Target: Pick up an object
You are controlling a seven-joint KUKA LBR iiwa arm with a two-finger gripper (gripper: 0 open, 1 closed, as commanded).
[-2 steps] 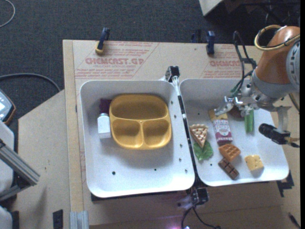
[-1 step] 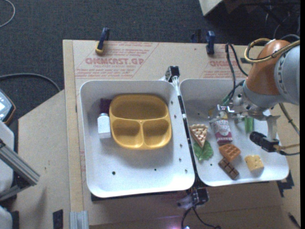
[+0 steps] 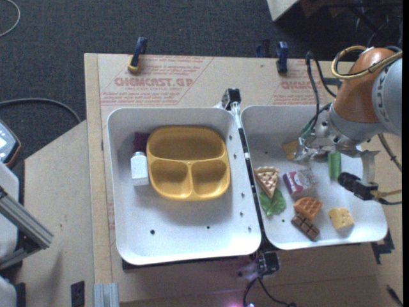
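The gripper [image 3: 305,147] is lowered into the right bin [image 3: 377,226], near a pizza slice [image 3: 266,180]. Its grasp cannot be told.

Two bins sat side by side on the bench. The left bin [image 3: 121,235] held a divided tray [image 3: 188,162] near its centre, with a small bottle [image 3: 139,169] touching the tray's left edge. The right bin [image 3: 367,230] held a pizza slice [image 3: 266,180], a leaf [image 3: 273,203] just below it, a waffle [image 3: 308,206], a chocolate bar [image 3: 305,226] and a cheese block [image 3: 341,219] to the right.
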